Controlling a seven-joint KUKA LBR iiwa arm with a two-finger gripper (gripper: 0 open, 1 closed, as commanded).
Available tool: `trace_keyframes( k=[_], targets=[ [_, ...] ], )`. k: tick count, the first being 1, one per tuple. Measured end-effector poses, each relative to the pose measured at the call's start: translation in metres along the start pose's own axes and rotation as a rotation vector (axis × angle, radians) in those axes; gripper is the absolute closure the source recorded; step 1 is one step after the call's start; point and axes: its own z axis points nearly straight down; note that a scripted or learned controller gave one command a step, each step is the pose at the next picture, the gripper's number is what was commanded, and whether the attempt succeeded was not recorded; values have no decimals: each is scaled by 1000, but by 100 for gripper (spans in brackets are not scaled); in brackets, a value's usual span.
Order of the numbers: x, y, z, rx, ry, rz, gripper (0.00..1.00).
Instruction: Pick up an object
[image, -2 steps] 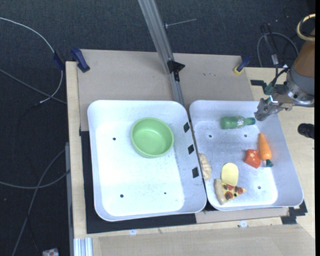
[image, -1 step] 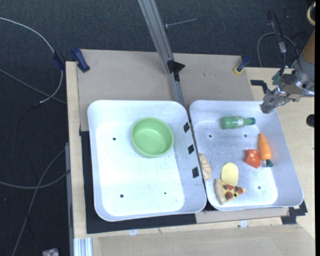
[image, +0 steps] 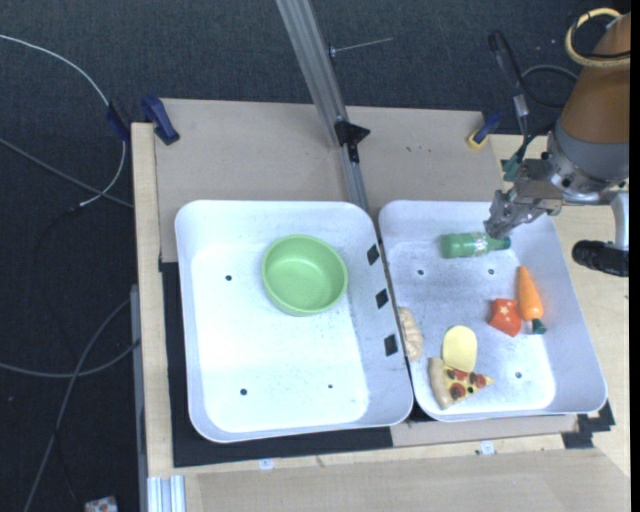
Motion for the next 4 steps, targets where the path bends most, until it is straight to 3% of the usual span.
trace_keyframes(
  k=[4],
  targets=[
    [223, -40, -26, 3, -2, -1, 100]
  ],
)
